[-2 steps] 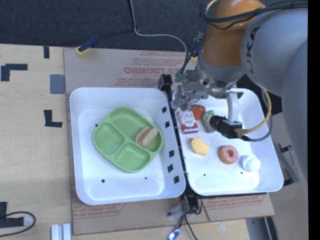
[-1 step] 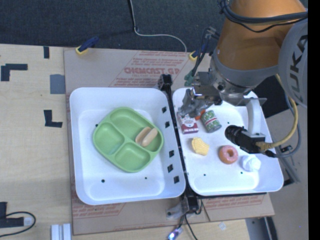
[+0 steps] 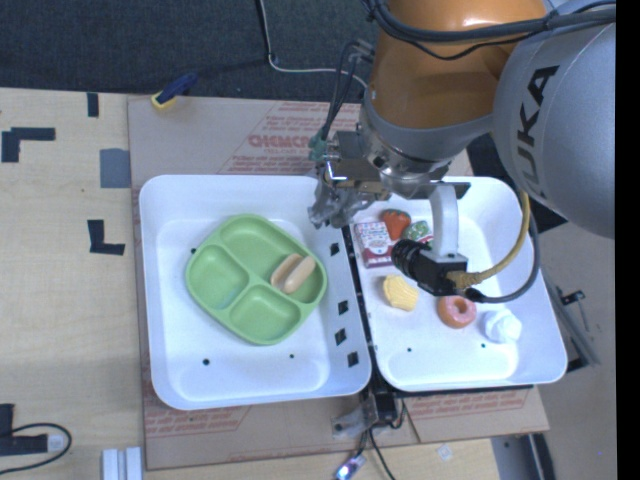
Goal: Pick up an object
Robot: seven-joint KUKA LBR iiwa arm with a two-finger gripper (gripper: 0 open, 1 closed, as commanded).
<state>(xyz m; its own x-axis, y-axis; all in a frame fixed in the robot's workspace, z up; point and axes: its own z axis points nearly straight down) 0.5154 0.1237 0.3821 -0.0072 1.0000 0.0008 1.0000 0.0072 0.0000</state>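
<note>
Hanging over the strip where the two white bins meet, the claw sits low near the far edge of the right bin, its metal parts bunched under the orange wrist; whether it is spread or pressed together I cannot tell, and nothing is visibly caught in it. The things it could lift lie grouped in the right bin: a red-and-white packet just beside the divider, a red and green toy vegetable behind it toward the far edge, a yellow piece nearer the middle, a pink doughnut and a small white object toward the right edge. A black fitting with a yellow hose hangs over the middle of this bin and hides some of its floor. In the left bin a green divided plate rests at a slant, with a small bread roll in its right-hand compartment. Judging by its position, the claw seems lined up for the packet or the vegetable, the nearest items, though no grasp is evident yet.
</note>
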